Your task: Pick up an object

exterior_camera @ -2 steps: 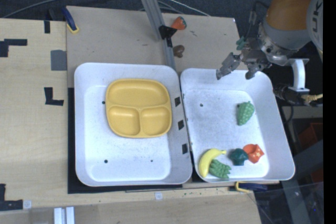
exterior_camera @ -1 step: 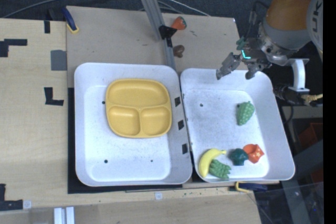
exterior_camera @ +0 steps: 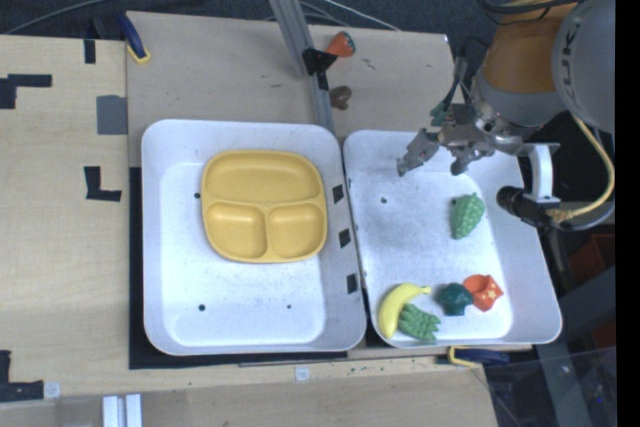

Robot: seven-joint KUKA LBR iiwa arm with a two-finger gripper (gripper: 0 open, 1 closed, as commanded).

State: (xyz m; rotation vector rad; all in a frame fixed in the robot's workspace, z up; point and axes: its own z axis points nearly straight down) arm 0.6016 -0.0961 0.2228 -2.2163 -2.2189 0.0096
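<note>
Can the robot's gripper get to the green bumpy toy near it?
Probably yes. The gripper hangs open over the right bin, and the green bumpy toy lies alone just below it with nothing on top or crowding it.

Arm reaching in from three o'clock, claw spread.
The grey arm, orange band at one o'clock, bends toward nine; its claw [exterior_camera: 435, 162] hangs with both fingers [exterior_camera: 412, 157] apart, nothing between them.
</note>
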